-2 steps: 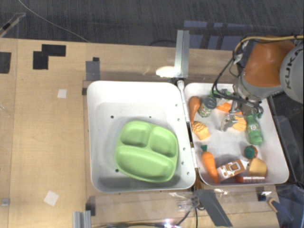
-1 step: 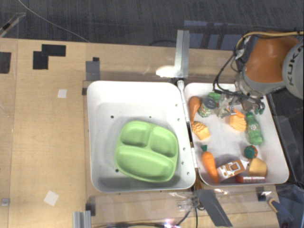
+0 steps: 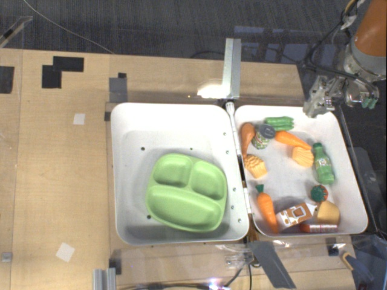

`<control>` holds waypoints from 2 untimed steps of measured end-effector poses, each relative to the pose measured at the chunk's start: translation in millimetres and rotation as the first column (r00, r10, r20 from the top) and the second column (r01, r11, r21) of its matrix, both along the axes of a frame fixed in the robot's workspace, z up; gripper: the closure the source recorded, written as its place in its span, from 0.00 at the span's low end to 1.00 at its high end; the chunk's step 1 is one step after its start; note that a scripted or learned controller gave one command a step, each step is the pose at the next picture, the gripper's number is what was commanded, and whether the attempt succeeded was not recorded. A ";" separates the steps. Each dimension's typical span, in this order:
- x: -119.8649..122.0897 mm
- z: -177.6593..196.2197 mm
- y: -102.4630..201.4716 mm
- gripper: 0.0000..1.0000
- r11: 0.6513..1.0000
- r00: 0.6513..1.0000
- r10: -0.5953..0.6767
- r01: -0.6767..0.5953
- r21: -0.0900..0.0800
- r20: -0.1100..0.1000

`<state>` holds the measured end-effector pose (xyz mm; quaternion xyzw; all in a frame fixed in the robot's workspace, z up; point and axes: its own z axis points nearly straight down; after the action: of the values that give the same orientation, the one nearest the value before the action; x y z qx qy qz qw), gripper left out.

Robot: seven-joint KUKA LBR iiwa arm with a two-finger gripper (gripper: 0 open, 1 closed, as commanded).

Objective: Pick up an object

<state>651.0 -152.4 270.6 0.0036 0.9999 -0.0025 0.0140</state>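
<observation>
The right bin holds several toy foods: a green bottle, a green cucumber, a small can, carrots, a yellow bread piece, a yellow chunk, a strawberry, a carton and a pear-like piece. My gripper hangs above the bin's far right corner, apart from all the objects, with nothing seen between its fingers.
The left bin holds a green divided plate. A metal post stands behind the wall between the bins. Cables run at the top right beside the arm.
</observation>
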 end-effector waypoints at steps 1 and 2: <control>6.4 -34.6 116.4 1.00 0.977 0.977 -0.211 0.211 0.011 -0.020; -0.9 23.5 20.9 1.00 1.000 1.000 -0.028 0.028 0.002 -0.013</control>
<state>650.1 -131.5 294.1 0.0175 0.9998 -0.0018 0.0077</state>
